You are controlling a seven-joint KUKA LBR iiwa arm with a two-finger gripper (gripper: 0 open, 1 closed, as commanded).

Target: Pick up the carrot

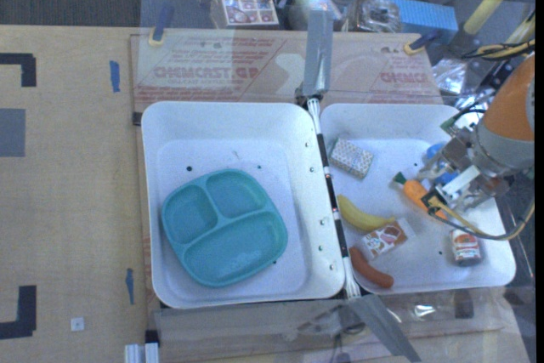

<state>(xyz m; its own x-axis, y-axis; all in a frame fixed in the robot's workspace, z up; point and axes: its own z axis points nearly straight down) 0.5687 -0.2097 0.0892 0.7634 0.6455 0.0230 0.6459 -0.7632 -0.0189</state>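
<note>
One carrot lies right at my hand, touching its left side; my grip state, I cannot tell.

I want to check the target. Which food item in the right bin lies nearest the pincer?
The carrot, orange with a green top, right beside the pincer. The banana and sausage lie farther left.

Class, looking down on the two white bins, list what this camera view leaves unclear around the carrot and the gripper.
- Orange carrot: its right end is hidden under the gripper.
- Gripper: too blurred and cluttered to tell whether it grips the carrot.
- Grey arm with orange band: cut off by the right edge.
- Small round jar: label too small to read.
</note>
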